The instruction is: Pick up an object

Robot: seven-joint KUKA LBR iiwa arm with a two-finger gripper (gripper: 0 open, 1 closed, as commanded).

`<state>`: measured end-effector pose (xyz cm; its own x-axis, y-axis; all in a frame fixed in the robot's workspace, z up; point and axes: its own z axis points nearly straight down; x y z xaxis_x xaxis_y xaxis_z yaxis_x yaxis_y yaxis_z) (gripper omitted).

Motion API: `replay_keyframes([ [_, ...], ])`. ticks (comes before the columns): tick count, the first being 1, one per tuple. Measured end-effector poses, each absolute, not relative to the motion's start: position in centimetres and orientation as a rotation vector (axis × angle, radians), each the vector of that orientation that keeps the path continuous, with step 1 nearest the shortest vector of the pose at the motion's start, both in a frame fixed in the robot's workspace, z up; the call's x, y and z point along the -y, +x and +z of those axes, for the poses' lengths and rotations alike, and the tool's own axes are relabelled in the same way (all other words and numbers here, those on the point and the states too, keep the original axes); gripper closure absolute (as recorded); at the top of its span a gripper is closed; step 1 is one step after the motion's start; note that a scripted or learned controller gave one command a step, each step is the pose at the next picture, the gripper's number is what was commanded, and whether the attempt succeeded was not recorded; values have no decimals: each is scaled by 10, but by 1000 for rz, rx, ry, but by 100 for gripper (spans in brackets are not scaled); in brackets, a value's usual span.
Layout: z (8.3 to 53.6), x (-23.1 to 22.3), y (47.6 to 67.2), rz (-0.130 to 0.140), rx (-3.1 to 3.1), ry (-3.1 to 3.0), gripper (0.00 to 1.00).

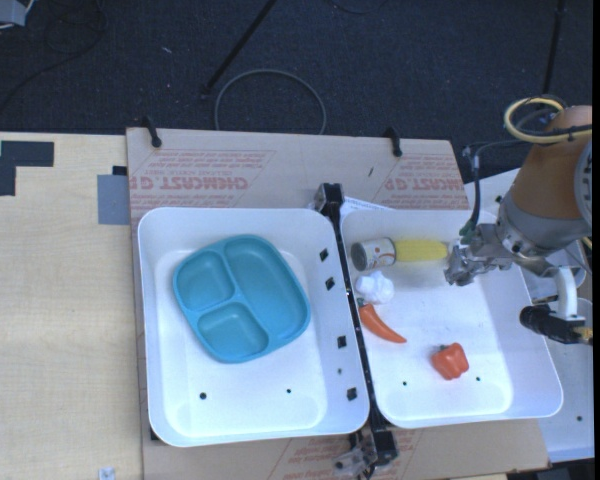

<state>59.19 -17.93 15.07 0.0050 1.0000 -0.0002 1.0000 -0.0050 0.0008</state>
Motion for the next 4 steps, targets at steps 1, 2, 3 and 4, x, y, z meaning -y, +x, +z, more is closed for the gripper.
replay_keyframes([
  [1, 202, 188, 587, 0, -2217, 2224, 100],
  [2, 225, 189, 587, 0, -2221, 2221, 100],
  [3, 223, 127, 583, 0, -2230, 2219, 100],
  [4, 214, 72, 584, -2, -2228, 2221, 100],
])
